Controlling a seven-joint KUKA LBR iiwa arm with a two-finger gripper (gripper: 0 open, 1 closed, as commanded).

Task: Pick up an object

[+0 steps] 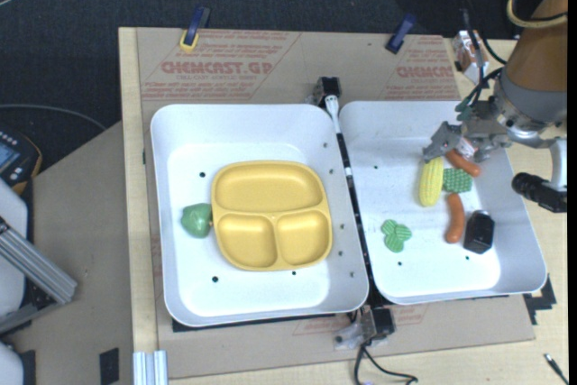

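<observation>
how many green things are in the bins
3: a green lump in the left bin beside the yellow tray; a leafy piece and a checkered piece in the right bin. The gripper may hide more.

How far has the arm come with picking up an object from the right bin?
Done: the gripper has reached into the right white bin, just above the yellow corn cob and a small orange sausage. In hand: no object is visibly lifted; whether it grips anything cannot be told. Left: closing on one object and raising it.
</observation>
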